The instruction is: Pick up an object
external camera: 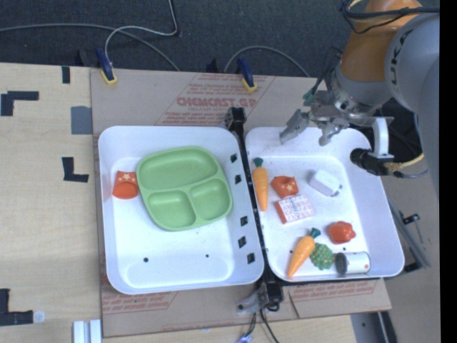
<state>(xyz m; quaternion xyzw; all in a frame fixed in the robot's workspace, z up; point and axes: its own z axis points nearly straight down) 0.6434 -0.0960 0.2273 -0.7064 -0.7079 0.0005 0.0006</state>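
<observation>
Camera view: gripper [308, 132] over right bin's [391, 229] far edge, fingers spread, nothing between them. Right bin: two toy carrots [260, 186] [300, 254], red pepper [342, 231], white block [324, 183], checkered cube [294, 209]. Left bin [114, 259]: green divided plate [186, 187].

Two bins side by side, as I see them.
Left bin [114, 263] holds a divided plate [184, 187]; right bin [378, 213] holds two carrots [261, 186], lower right of frame.
</observation>
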